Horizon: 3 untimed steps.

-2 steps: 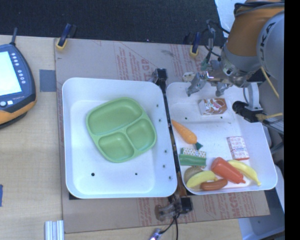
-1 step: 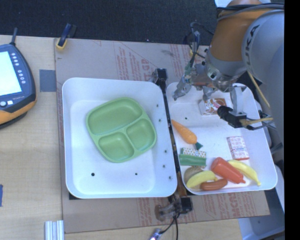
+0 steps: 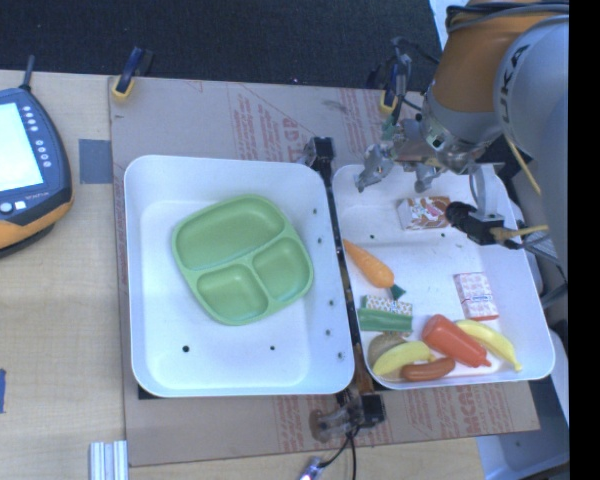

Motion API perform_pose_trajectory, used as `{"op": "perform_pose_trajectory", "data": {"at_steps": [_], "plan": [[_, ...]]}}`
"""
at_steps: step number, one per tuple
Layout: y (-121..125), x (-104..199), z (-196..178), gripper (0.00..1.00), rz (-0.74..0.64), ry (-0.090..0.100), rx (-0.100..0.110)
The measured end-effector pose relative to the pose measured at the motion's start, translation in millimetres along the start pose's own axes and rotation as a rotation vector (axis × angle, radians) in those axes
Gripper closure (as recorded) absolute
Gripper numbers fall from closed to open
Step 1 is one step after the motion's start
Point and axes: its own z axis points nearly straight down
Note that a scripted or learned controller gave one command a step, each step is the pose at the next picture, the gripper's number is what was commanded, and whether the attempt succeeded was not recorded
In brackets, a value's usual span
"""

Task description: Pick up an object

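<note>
While gripper (image 3: 398,171) hovers spread apart, grasping nothing, over right bin (image 3: 536,298) far edge | snack packet (image 3: 423,212) just beside | carrot (image 3: 368,263) nearer | green plate (image 3: 242,258) in left bin (image 3: 145,298)

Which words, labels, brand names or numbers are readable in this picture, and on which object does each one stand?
"KU", the visible part of a vertical grey marking, on the orange band of the arm.
Red printing on the brown board under the bins: too blurred to read.
Small red-and-white packet in the right bin: print too small to read.
Wrapper near the pincer: unreadable.
Handheld pendant screen: washed out, no text readable.
</note>
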Motion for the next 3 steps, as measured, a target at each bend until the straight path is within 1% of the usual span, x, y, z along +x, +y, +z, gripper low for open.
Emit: {"op": "perform_pose_trajectory", "data": {"at_steps": [1, 2, 3], "plan": [[-12.7, 19.1, 0.3, 1.0, -0.003, -0.001, 0.003], [0.0, 2.1, 0.0, 1.0, 0.0, 0.0, 0.0], [-25.0, 4.4, 0.3, 1.0, 0.0, -0.001, 0.003]]}}
